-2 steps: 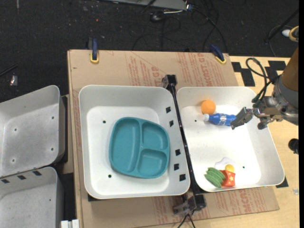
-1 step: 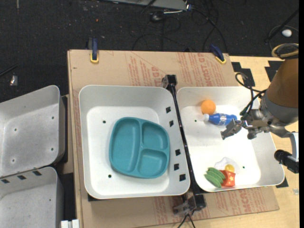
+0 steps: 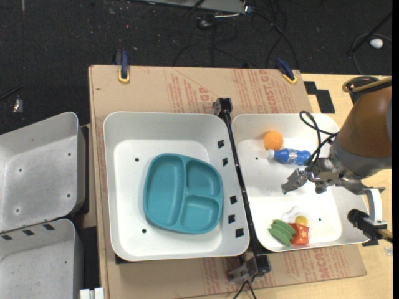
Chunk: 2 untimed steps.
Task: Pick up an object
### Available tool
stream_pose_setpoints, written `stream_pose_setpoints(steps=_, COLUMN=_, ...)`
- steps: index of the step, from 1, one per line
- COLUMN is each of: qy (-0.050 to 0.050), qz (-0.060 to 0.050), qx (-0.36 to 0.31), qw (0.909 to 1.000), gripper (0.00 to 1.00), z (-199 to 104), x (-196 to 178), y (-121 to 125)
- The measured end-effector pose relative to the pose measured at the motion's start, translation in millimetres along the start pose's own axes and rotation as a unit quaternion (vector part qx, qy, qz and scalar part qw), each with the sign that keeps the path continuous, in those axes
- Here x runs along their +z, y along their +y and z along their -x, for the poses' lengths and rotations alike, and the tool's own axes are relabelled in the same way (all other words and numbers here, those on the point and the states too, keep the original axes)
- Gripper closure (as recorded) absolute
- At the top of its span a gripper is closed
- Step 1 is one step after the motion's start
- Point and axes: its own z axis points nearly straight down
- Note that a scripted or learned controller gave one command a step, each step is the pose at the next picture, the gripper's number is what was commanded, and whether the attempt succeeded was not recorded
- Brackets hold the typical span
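My gripper hovers over the middle of the right bin, open with nothing between its fingers. A blue bottle lies just above and left of it, with an orange ball touching the bottle's far end. Below the gripper, near the bin's front wall, sits a cluster of a green vegetable, a red piece and a small yellow piece. The grey arm with its orange band comes in from the right.
The left bin holds a teal divided plate. A black divider runs between the bins. White trays lie off the bench at the left. Cables hang near the gripper.
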Motion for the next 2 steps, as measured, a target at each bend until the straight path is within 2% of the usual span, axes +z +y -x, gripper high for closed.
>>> stream_pose_setpoints(steps=1, qy=0.000, qz=0.001, qx=0.000, qw=1.0000, gripper=0.00, z=-1, x=43, y=-1)
stream_pose_setpoints(steps=2, qy=-0.001, qz=0.002, qx=0.000, qw=1.0000, gripper=1.00, z=-1, x=31, y=0)
